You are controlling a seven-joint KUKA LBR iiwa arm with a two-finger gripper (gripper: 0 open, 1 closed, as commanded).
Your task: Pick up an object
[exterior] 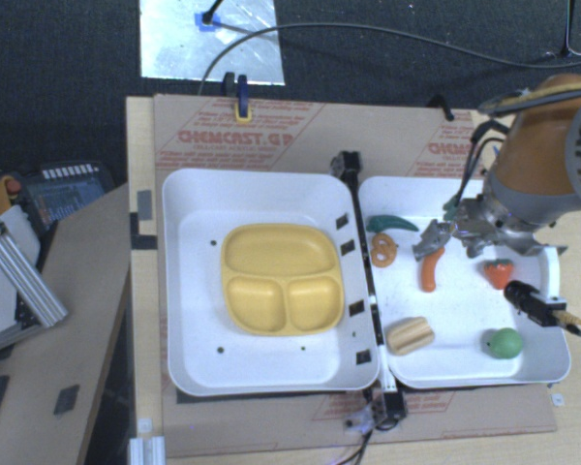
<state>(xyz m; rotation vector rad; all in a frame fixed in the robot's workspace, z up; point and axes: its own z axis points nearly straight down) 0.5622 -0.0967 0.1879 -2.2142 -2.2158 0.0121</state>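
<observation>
Your pincer [434,242] hangs over the right bin [562,356], fingers spread apart with nothing between them, just above the carrot [428,275]. The arm [542,153] reaches in from the right. Nearby lie a pretzel [383,250], green pepper [394,224], strawberry [498,273], lime [504,343] and bread roll [410,334]. The left bin [189,289] holds a yellow divided plate [280,277].

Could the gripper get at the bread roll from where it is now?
Probably yes: the bread roll lies alone on the right bin's floor, nothing over it, and the gripper hangs just above the carrot nearby.
</observation>
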